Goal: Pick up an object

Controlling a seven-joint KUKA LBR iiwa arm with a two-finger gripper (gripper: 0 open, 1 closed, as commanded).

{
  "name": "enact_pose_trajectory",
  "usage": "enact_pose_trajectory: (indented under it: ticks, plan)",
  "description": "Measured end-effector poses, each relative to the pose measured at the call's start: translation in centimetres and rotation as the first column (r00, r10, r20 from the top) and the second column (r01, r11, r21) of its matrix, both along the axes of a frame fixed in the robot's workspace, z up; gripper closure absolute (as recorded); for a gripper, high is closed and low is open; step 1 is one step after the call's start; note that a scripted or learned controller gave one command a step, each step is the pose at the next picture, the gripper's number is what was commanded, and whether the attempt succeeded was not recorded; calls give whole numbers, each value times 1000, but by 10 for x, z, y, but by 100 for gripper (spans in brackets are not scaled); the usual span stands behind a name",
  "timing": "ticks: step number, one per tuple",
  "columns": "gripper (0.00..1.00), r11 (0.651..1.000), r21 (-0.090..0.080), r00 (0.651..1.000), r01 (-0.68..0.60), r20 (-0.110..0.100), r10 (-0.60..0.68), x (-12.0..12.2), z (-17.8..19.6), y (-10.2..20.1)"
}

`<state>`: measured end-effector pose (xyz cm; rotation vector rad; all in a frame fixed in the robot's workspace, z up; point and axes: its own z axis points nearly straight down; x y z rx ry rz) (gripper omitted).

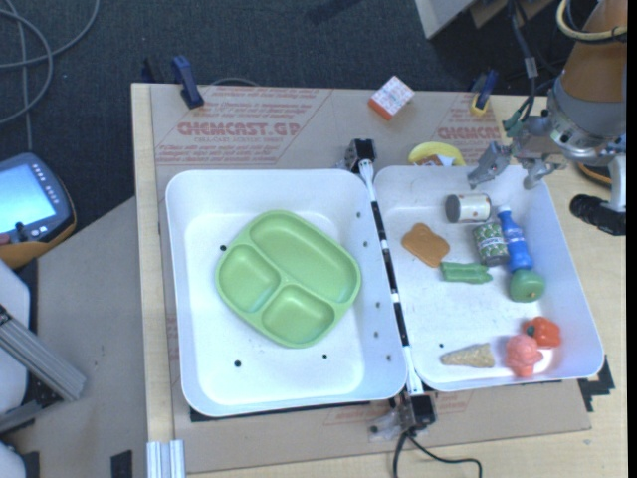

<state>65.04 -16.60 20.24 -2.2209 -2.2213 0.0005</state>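
Right bin (567, 267): small silver can (468, 207), lying sideways.

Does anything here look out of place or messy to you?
Mostly tidy. The green plate sits askew in the left bin. A small orange-and-white block and a yellow ring lie on the bench outside the right bin. Nothing looks spilled or broken.

- The gripper (510, 165), fingers spread, hovers over the right bin's (567, 267) far edge.
- Just below it lies a grey can (468, 207).
- Nearby lie a blue bottle (515, 241), a green can (488, 243) and a toast slice (426, 245).
- The left bin (189, 267) holds a green tray (289, 278).
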Motion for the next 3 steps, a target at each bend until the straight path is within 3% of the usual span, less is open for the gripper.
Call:
enact_pose_trajectory:
  ticks: [1, 2, 3]
  plan:
    - [0, 1000, 2, 1000, -1, -7, 1, 15, -124, -7]
    - [100, 1000, -3, 1000, -3, 5, 3, 18, -105, -8]
    - [100, 1000, 2, 1000, -7, 6, 7, -6, -21, 63]
